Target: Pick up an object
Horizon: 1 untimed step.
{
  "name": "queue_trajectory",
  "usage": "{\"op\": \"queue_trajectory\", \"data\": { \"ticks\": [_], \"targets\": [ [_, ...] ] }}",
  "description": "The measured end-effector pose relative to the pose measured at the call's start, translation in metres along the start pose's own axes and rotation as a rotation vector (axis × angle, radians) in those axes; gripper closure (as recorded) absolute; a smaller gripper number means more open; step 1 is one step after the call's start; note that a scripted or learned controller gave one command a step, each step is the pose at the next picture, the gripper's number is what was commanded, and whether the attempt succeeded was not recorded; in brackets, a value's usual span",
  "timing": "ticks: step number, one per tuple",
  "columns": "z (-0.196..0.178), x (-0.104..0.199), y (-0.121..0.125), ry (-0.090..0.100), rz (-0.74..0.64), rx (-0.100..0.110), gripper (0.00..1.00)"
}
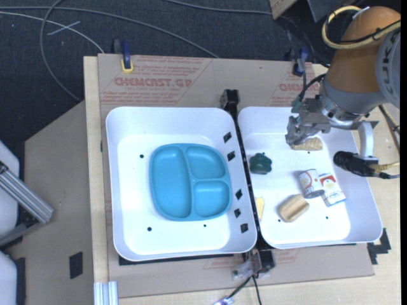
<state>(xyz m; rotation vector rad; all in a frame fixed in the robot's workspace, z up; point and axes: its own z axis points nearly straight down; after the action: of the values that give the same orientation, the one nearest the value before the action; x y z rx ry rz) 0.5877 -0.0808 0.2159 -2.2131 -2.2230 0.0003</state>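
My gripper (297, 137) is low over the back of the right bin (270, 124), directly against a flat beige, speckled object (312, 145) that pokes out on its right side. I cannot see whether that object is between the jaws. A dark green lump (260, 164) lies near the bin's left wall. A small red and white carton (320, 186) lies on its side toward the right. In front of it is a tan bread-like roll (292, 208). A thin yellow piece (259, 208) leans at the left wall.
The left bin (121, 170) holds a blue divided plate (191, 182) at its middle. A black divider with clips (236, 164) runs between the two bins. The arm's orange band (359, 49) hangs over the back right corner.
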Motion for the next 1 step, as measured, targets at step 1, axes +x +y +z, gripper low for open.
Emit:
{"op": "queue_trajectory", "data": {
  "ticks": [1],
  "targets": [
    [0.0030, 0.0475, -0.0060, 0.000, -0.001, -0.001, 1.00]
  ]
}}
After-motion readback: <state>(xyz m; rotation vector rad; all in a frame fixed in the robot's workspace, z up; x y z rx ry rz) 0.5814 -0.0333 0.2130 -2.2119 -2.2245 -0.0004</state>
